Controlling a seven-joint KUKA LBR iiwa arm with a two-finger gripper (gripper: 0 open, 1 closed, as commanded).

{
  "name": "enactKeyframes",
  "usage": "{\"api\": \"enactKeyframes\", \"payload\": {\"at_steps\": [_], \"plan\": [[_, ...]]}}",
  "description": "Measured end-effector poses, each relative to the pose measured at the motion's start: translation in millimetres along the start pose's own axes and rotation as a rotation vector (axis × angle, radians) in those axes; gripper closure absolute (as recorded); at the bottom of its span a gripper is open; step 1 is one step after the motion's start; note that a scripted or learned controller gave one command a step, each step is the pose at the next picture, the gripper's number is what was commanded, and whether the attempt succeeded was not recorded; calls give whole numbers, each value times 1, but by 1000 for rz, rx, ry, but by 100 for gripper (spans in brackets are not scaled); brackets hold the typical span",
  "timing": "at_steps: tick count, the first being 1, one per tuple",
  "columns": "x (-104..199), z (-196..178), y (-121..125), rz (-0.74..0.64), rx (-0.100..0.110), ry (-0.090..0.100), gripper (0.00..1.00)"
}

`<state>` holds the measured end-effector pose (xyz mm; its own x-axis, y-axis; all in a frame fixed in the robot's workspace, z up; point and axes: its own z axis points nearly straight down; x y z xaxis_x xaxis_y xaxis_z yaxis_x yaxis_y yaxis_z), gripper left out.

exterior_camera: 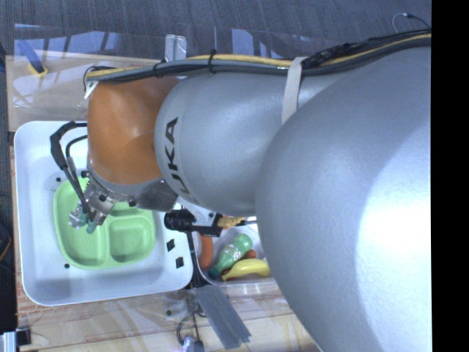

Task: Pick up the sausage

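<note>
The sausage (207, 251) is a short orange-red piece lying in the right bin (220, 288), just right of the wall between the two bins and partly hidden under the arm. My gripper (83, 217) hangs in the left bin (33, 196), over the left compartment of a green divided tray (124, 244). It is well to the left of the sausage, and nothing shows between its fingers.
A green bottle (233, 251) and a yellow banana (246, 270) lie right beside the sausage. The big grey arm with its orange band (124, 134) covers most of the right bin. Black cables (62, 156) loop near the wrist.
</note>
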<state>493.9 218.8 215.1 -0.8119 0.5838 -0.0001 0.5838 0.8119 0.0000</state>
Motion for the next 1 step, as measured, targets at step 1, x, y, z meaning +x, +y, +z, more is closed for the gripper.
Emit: {"api": "enactKeyframes", "payload": {"at_steps": [1], "plan": [[-11, 75, -47, 35, 4, 3, 100]]}}
